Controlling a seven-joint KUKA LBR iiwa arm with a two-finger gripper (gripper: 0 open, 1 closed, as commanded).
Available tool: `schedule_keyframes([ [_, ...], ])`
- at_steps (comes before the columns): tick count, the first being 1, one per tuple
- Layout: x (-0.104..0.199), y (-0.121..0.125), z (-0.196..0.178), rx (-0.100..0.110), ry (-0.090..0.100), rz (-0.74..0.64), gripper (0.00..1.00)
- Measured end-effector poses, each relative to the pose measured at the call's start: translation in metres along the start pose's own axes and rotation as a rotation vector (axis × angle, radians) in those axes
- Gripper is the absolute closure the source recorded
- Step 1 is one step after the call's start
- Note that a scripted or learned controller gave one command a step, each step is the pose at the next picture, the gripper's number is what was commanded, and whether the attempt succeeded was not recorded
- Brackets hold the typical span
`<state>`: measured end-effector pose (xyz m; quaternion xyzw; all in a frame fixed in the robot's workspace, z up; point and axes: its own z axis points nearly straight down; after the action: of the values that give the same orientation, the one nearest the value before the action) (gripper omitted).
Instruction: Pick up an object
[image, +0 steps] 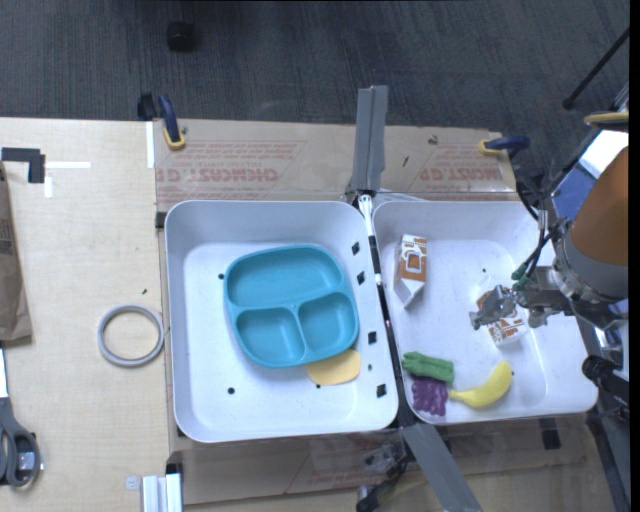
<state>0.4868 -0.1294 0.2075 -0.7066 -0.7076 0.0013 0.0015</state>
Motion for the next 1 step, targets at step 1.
schedule_keyframes([
  [1,-0.0455,0.0360,0.0392,-0.002,-0.001,-0.191,0.00],
])
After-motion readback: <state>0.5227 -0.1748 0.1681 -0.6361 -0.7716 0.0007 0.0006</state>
